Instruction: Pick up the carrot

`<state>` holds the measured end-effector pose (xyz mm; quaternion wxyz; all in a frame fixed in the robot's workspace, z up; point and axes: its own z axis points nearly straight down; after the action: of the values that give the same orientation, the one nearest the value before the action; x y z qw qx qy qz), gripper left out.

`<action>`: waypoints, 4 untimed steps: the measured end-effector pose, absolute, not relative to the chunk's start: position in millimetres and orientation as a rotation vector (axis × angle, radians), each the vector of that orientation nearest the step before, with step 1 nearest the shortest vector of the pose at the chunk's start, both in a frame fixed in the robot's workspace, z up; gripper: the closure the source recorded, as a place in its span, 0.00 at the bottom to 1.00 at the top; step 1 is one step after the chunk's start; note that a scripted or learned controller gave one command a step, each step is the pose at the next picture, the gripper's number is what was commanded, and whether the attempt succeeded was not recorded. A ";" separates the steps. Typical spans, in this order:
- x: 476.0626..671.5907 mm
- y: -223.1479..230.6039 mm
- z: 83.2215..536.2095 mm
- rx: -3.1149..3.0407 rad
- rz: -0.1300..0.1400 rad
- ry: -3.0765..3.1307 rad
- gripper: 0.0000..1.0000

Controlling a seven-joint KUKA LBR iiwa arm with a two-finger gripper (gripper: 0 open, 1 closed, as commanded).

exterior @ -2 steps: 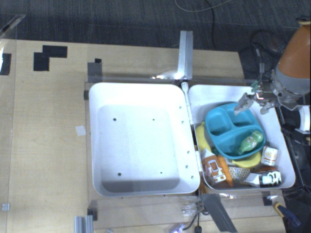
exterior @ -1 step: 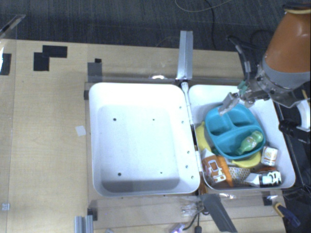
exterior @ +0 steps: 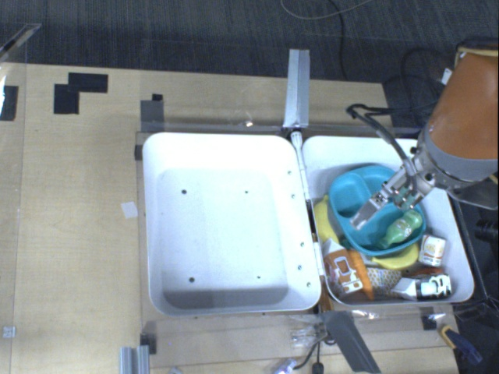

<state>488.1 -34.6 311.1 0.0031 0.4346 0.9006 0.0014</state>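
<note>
Your gripper [exterior: 373,206] hangs with fingers parted and empty over the blue bowl [exterior: 360,193]. The carrot [exterior: 360,275] lies at the right bin's [exterior: 312,156] front, likely light, stiff and slick; grip its middle.

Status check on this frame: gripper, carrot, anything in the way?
Gripper low over blue bowl in right bin, nothing seen held. Carrot at bin's front edge, untouched, among packets. White bottle nearby.
</note>
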 end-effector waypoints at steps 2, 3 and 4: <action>516.6 2.7 437.4 0.869 0.005 3.008 0.00; 565.0 46.2 436.4 0.620 0.005 3.070 0.00; 567.4 77.1 437.4 0.336 0.005 3.112 0.00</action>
<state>567.4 77.1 437.4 0.0056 0.1073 0.9942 0.0016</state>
